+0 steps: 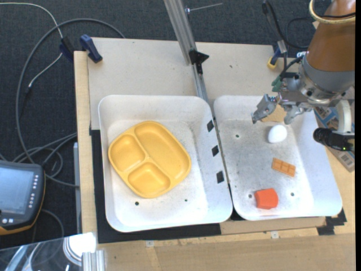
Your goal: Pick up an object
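Spreading fingers: 2 fingers set wide apart, nothing between them
Gripper: above far end of right bin, arm enters from right
White ball: right bin, just below gripper, whether touching cannot tell
Orange wafer: right bin, middle
Orange block: right bin, near front edge
Yellow tray: left bin, 3 compartments

A robotics lab is indicated.
A teach pendant, loose cables on dark carpet, and clamps fixed to the counter are seen.
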You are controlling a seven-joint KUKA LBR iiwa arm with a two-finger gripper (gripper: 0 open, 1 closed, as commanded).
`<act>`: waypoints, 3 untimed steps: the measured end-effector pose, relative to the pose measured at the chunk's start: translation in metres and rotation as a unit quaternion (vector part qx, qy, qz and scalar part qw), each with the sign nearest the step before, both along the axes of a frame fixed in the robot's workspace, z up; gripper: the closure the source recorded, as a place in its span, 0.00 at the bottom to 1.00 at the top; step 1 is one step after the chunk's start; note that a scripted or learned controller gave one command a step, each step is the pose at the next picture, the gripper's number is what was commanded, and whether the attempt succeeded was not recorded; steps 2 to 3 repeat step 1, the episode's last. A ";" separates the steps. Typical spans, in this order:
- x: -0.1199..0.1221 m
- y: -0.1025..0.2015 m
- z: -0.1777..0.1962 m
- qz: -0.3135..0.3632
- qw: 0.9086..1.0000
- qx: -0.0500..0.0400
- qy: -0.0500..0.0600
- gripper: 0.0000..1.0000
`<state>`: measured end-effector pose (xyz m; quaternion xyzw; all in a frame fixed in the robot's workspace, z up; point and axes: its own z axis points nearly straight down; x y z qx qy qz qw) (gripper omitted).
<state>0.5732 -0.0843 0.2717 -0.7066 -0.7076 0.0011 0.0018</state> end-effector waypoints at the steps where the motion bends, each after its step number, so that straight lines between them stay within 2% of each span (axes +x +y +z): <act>1: -0.070 -0.016 -0.023 -0.002 1.000 0.000 0.003 0.00; 3: -0.070 -0.016 -0.023 -0.002 1.000 0.000 0.003 0.00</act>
